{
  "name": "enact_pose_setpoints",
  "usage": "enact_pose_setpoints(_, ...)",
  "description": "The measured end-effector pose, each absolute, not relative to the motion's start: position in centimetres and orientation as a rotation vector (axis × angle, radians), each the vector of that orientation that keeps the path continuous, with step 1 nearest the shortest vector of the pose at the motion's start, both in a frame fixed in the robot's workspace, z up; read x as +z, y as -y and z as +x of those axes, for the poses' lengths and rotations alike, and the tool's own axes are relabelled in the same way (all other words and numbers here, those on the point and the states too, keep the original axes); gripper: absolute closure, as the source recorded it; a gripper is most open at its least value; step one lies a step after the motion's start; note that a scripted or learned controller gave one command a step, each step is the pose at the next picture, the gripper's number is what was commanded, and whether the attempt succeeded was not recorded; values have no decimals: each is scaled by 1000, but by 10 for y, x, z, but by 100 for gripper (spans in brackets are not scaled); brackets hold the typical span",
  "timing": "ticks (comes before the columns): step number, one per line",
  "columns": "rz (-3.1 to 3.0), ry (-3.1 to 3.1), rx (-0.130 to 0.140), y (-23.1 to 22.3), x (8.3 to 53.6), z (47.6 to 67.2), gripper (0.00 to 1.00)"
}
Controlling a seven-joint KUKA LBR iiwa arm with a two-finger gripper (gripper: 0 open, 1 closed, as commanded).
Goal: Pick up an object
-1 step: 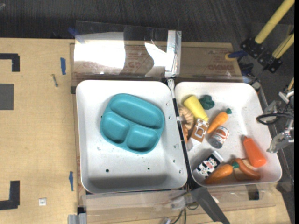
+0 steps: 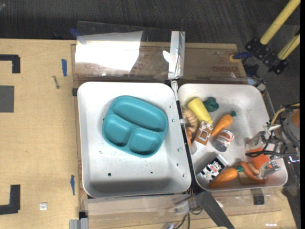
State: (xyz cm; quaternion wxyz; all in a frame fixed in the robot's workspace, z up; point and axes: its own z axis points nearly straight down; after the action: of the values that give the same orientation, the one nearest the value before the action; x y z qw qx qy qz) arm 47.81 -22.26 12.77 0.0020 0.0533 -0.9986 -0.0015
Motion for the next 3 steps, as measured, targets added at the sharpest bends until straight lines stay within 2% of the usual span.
enact_pose_setpoints(1, 302, 3141, 6, 222, 92, 500, 0)
enact_pose_setpoints(2, 307, 3145, 14, 222, 104, 502, 100)
enact_pose_setpoints(3, 328, 3141, 3, 142, 202, 528, 100)
